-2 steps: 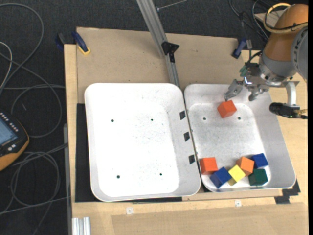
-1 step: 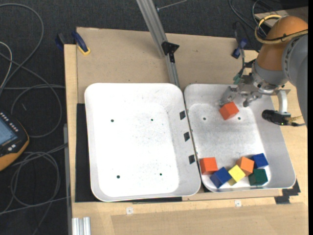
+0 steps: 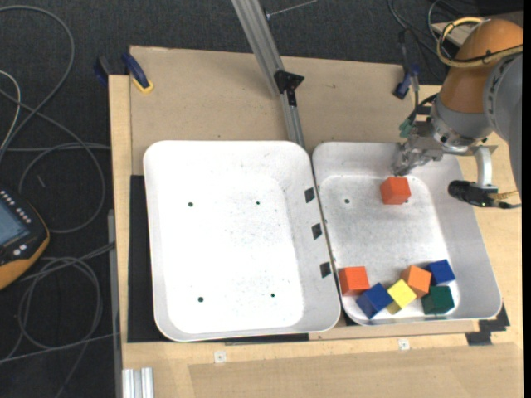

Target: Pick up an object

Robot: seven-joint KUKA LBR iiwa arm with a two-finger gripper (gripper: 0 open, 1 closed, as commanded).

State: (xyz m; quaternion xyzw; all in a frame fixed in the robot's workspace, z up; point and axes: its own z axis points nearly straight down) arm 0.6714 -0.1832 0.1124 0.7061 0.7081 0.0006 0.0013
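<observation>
An orange-red block (image 3: 396,191) shows in the far part of the right bin (image 3: 466,237). My gripper (image 3: 406,162) hangs just above and behind it, at the block's top edge; I cannot tell whether it touches the block. Along the bin's near edge lie several more blocks: an orange one (image 3: 354,279), a blue one (image 3: 374,298), a yellow one (image 3: 401,293), a second orange one (image 3: 419,279), a second blue one (image 3: 440,270) and a green one (image 3: 438,300).
The left bin (image 3: 166,222) stands beside the right one, with black clips (image 3: 316,230) between them. A slanted metal rail (image 3: 265,48) runs from the top down to the bins' far junction. Cables lie on the floor at the left.
</observation>
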